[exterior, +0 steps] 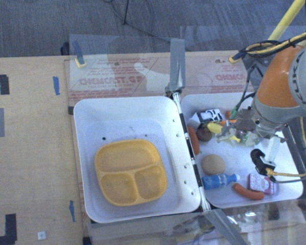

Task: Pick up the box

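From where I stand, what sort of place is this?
Probably a robot testing lab: a grey and orange arm reaches over two white bins of toy food, with taped cardboard and loose cables around.

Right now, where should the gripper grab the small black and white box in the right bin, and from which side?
Take the box across its short sides, coming straight down from above. It lies near the back wall of the right bin, with a sausage and a yellow toy crowding its front, so a side approach looks blocked. The gripper hovers just beside it.
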Controlling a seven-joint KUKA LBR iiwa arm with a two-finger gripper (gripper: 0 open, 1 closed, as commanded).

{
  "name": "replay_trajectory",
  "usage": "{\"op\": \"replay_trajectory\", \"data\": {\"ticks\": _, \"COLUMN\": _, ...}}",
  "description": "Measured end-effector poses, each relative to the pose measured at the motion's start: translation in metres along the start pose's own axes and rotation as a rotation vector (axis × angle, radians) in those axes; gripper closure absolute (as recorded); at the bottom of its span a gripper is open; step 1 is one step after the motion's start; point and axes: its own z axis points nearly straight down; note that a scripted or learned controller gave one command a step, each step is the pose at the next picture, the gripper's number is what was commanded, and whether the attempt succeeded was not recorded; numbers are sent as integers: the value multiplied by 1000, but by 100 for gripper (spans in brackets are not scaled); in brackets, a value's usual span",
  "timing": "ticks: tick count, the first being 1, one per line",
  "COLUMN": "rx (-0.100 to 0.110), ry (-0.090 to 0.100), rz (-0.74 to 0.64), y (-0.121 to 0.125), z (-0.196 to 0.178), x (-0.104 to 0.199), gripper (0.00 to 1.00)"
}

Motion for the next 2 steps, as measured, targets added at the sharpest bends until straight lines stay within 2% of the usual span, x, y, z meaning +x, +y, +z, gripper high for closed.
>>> {"op": "replay_trajectory", "data": {"ticks": 1, "rx": -7, "ry": 0, "rz": -55, "y": 42, "z": 57, "x": 0, "gripper": 0}}
{"op": "replay_trajectory", "data": {"ticks": 2, "rx": 58, "ry": -22, "rz": 487, "y": 66, "z": 60, "x": 32, "gripper": 0}}
